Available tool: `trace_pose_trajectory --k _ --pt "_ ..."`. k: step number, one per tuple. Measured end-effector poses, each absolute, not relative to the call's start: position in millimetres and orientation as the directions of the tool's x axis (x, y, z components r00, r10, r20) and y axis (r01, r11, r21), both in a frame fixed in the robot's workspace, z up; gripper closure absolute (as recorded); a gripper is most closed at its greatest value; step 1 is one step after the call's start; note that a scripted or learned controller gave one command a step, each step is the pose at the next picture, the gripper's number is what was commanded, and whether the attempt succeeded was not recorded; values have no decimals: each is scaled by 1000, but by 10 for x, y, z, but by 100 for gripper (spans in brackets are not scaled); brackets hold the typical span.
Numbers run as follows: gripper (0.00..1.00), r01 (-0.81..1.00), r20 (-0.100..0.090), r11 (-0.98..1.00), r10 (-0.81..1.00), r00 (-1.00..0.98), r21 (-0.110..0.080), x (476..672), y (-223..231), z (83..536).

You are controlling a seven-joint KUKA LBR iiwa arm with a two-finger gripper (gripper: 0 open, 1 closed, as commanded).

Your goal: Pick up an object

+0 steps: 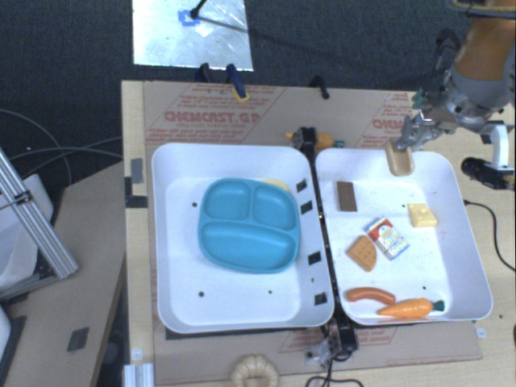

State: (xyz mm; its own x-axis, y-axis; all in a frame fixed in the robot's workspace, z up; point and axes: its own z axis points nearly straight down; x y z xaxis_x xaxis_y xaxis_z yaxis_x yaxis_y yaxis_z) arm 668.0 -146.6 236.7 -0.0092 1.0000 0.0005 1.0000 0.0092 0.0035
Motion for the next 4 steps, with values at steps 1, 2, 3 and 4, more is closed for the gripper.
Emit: trace_pose_trajectory --k 1,2,3,4 --pt "100 1000 1 9 1000 -9 0 6585 -970 2261" --pt "100 1000 2 10 1000 -10 1 6553 -405 2158" --pt "100 1000 2 10 1000 -10 1 6477 132 2090" --pt "100 1000 2 10 1000 -10 3 6508 724 2130"
